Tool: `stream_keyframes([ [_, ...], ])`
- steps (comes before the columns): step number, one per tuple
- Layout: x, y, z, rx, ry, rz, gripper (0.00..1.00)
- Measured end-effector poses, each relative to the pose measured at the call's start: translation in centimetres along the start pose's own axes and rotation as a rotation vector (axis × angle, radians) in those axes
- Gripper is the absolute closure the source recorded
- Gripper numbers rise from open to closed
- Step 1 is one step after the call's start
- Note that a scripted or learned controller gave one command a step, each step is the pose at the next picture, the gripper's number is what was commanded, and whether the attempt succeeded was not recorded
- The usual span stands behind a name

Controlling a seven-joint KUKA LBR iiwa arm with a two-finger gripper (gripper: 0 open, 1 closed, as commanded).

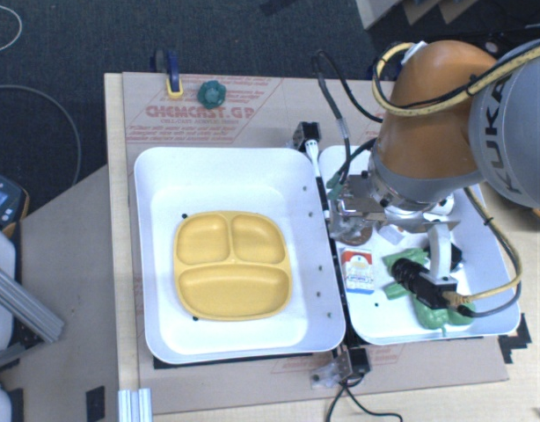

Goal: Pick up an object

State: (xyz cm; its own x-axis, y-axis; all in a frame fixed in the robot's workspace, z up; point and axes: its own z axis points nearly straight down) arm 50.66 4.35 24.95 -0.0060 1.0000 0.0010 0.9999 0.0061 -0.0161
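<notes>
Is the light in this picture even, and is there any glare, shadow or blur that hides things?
In the camera view the light is soft and even: the left bin and yellow tray look sharp, with faint shadows only. The orange band carries a mild sheen. The arm darkens the right bin beneath it, and the gripper is murky there, so its details are hard to read.

Dark carpet floor point(120, 25) beneath wooden bench point(208, 112)

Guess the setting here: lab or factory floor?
Probably a robotics lab bin-picking bench: KUKA arm over two white bins, loose cables on dark carpet, clamped cardboard base.
</notes>
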Motion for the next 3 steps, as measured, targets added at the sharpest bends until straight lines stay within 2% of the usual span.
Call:
stream_keyframes([
  [1, -3.4, -2.9, -9.0, -0.025, -0.001, 0.009, 1.00],
  [2, 3.6, -2.9, -13.1, -0.022, 0.001, -0.001, 1.00],
  [3, 3.3, -2.9, -13.9, -0.020, 0.000, 0.004, 1.00],
])
